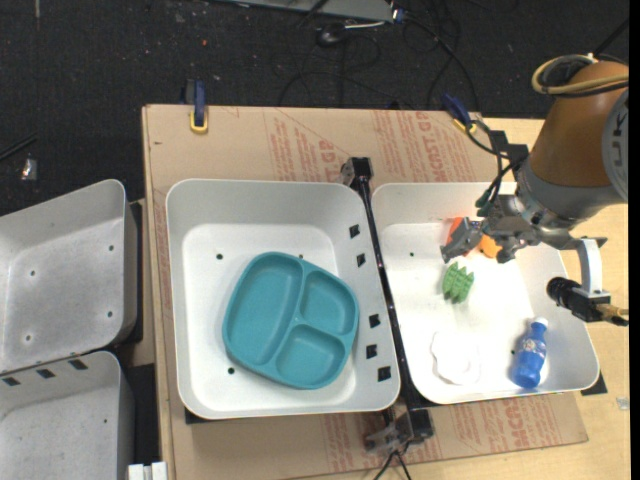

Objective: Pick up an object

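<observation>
Evidently you were mid-approach: your gripper [478, 240] hung at the green toy's [458, 281] one o'clock, jaw state untellable; next, descend.

Teal tray [290, 318] — green block [458, 281] — blue bottle [530, 354]

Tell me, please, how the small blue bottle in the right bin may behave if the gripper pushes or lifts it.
The blue bottle lies on its side near the right bin's lower corner, so a push would probably roll it. It looks small, likely plastic and light. Its rounded body may slip between fingers unless gripped across the middle.
</observation>
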`<state>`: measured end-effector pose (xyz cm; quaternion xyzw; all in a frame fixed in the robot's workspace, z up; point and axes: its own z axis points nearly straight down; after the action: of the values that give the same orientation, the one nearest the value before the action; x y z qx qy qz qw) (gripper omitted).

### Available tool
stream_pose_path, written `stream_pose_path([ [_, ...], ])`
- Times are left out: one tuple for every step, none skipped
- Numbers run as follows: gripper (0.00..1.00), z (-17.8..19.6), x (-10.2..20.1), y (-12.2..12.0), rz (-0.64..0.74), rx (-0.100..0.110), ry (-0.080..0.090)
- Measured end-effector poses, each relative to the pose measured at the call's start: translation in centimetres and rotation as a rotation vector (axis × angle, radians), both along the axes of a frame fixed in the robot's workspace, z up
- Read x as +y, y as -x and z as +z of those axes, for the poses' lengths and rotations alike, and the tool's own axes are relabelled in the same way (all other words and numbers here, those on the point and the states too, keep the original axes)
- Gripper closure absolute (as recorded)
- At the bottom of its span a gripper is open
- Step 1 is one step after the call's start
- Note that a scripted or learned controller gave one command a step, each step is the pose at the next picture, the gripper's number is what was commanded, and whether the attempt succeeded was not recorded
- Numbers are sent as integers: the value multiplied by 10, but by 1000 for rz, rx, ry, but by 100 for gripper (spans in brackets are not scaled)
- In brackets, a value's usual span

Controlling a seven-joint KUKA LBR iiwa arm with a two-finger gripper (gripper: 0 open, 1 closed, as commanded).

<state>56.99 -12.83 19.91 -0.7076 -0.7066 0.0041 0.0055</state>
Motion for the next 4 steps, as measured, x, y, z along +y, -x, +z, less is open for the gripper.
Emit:
stream_pose_path([
  [0, 7, 0, -3, 3, -13, 2],
  [0, -57, 3, -1, 1, -8, 1],
  [0, -106, 2, -4, 1, -20, 6],
  [100, -90, 0, -6, -1, -30, 10],
])
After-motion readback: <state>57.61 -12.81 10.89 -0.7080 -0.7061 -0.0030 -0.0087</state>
